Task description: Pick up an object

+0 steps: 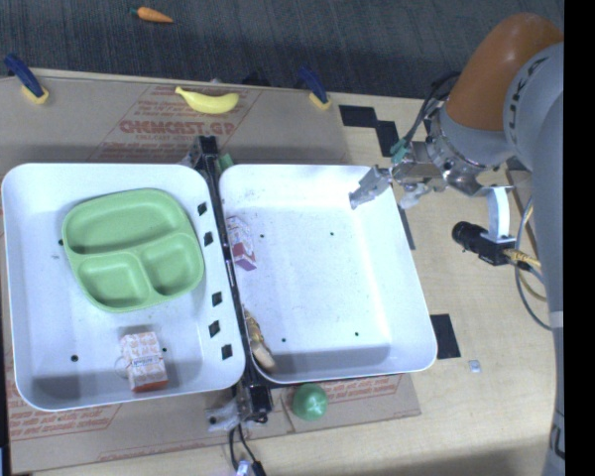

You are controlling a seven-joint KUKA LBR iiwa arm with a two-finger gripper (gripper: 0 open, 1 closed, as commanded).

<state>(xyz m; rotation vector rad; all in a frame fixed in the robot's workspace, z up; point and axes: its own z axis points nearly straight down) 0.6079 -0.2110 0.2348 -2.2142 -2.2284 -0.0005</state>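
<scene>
My gripper (369, 190) hangs over the far right corner of the right bin (377, 296), and I see nothing in it. A small pink and white packet (241, 243) lies against that bin's left wall. At its near left corner rests a tan, peanut-like piece (259, 348). In the left bin (25, 296) sits a green divided plate (132, 247), with a small red and white carton (143, 360) in front of it. All of these lie well to the left of the gripper.
A yellow banana (208, 98) lies on the cardboard behind the bins, and an orange carrot (155, 14) on the floor beyond. A green ball (309, 402) sits in front of the right bin. Blue clamps (26, 79) hold the board's far edge.
</scene>
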